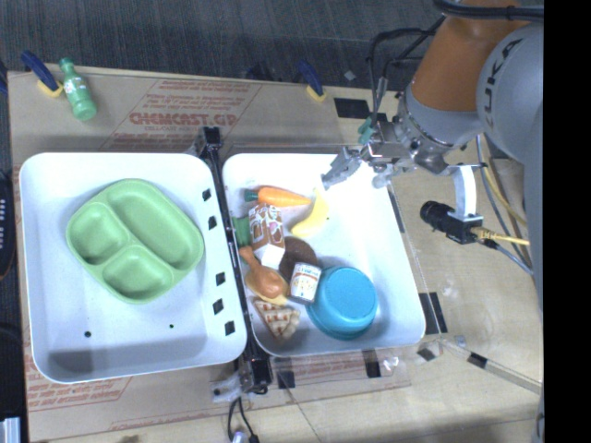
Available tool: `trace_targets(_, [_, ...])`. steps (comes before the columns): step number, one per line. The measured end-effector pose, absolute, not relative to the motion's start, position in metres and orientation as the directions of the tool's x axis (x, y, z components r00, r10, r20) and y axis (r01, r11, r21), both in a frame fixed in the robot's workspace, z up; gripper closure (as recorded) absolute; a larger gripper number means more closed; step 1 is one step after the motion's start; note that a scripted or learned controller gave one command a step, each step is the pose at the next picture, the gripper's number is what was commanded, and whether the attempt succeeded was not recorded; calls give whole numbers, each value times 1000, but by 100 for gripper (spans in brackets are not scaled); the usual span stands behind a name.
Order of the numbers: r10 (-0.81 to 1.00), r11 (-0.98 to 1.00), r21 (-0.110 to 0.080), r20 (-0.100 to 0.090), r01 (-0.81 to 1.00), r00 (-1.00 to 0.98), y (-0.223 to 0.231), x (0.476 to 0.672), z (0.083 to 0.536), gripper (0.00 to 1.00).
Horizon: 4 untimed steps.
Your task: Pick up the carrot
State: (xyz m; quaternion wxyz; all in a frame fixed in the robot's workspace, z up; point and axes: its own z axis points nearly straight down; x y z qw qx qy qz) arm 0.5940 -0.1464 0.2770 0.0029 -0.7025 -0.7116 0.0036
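The orange carrot (282,195) lies near the back left of the right bin (397,247), its tip touching a yellow banana (315,216). My gripper (356,177) hangs above the bin's back edge, up and to the right of the carrot and apart from it. It is open, and only white bin floor shows between its fingers.
Crowded against the carrot in the right bin are a brown-and-white packet (266,225), a chicken drumstick (262,276), a small labelled jar (305,282), a waffle (278,320) and a blue bowl (344,302). A green divided plate (136,238) lies in the left bin. A green bottle (79,91) stands at the bench's back left.
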Motion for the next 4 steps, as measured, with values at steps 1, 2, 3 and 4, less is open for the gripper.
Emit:
trace_targets(1, [997,75,-18,-1,997,-75,-121,631,182,0])
trace_targets(2, [999,-35,-5,-5,999,35,-107,654,102,0])
trace_targets(3, [1000,-27,-10,-5,1000,27,-107,654,112,100])
trace_targets(4, [991,132,-8,0,991,-132,-129,613,91,100])
